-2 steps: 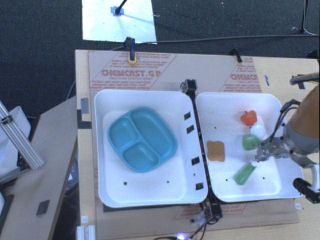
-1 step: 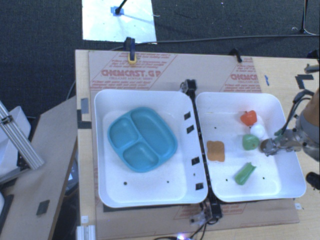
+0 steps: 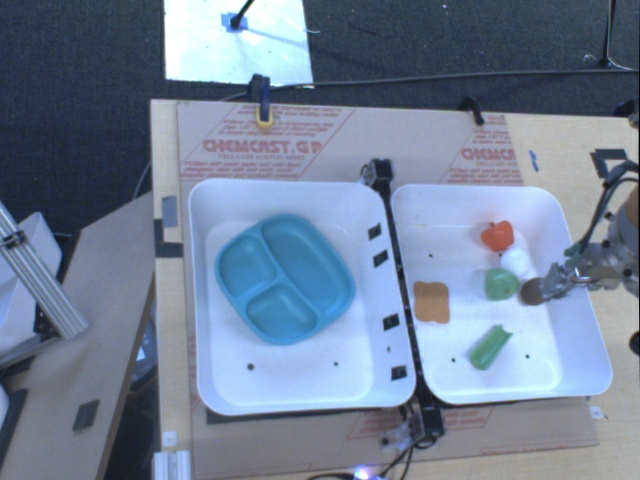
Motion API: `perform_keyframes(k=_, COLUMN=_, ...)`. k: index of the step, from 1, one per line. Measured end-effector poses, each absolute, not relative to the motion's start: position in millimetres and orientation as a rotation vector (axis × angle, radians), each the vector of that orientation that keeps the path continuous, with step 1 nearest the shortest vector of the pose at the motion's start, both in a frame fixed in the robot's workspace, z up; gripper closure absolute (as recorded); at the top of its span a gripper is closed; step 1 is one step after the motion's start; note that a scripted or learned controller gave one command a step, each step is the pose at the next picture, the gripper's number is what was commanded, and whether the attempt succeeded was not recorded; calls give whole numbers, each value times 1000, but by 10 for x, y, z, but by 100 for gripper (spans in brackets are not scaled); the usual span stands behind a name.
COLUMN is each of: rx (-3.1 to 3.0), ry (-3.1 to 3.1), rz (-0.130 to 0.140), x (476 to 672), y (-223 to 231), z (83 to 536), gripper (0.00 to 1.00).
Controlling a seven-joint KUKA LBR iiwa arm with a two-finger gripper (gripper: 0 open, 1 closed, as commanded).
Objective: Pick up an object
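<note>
Pincer point(image 3: 545, 288) above bench point(image 3: 330, 138) (dark carpet point(image 3: 80, 68))

A wooden bench point(image 3: 165, 368) is holding a clear sheet point(image 3: 300, 133) with red letters, and two white bins point(image 3: 215, 388) point(image 3: 590, 368) are sitting side by side on top.

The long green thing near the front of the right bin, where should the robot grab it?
Probably across the narrow middle of the long green piece, coming from above. It lies flat and slanted, apart from the other toys, so the gripper has room either side.

A robotics lab: clamped acrylic sheet point(image 3: 350, 138), paired white bins point(image 3: 300, 388), loose cables point(image 3: 480, 73).
</note>
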State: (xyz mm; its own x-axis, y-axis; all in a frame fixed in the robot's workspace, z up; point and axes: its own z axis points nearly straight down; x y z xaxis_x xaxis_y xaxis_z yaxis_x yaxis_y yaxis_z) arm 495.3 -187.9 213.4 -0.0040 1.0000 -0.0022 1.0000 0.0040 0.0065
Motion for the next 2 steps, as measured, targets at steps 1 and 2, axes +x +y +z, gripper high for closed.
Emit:
perform_keyframes(k=1, rx=2209, ry=2231, rz=5, x=5192, y=-1432, z=2181, gripper=100)
perform_keyframes(k=2, rx=2209, ry=2233, rz=6, x=5334, y=-838, z=2273, gripper=100)
